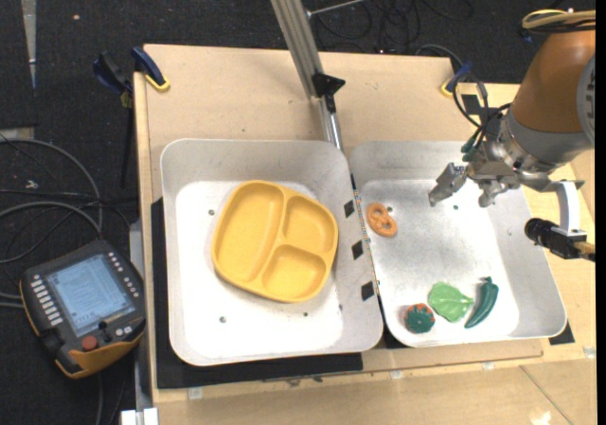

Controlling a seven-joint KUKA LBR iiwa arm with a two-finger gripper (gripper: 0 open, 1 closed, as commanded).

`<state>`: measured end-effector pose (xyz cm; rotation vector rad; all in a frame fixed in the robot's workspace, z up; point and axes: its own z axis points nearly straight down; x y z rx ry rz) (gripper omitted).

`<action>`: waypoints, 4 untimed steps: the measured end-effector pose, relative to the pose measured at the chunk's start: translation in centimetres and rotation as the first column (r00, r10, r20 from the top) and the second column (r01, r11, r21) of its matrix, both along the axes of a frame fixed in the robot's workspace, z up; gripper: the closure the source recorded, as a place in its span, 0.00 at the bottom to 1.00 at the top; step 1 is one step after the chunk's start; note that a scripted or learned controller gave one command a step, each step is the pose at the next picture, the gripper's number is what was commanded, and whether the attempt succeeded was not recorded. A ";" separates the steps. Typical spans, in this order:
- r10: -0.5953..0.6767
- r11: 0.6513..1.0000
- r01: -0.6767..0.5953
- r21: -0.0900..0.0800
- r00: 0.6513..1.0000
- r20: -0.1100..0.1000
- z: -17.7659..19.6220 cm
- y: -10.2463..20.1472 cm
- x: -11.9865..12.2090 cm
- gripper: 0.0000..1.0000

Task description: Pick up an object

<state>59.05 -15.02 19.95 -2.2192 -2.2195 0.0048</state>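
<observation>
Pretzel (382, 220) lies apart from green leaf (449, 302), pepper (483, 303) (near edge); claw (466, 185) spread wide, holding nothing.

A divided plate (276, 241) sits in the left bin (189, 177). In the right bin (530, 319), a pretzel (382, 220) lies near the dividing edge, while three items cluster at the front: perhaps a strawberry (419, 317), a leaf (449, 302) and a pepper (483, 303). The gripper (469, 185) hangs over the bin's rear.
</observation>
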 end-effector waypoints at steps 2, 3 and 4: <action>0.000 1.000 0.000 0.001 1.000 -0.002 -9.7 0.4 -1.2 0.00; 0.000 1.000 0.000 0.000 1.000 0.005 -8.3 0.4 -1.0 1.00; -0.002 1.000 0.002 -0.002 1.000 0.009 -2.7 -0.5 -1.4 1.00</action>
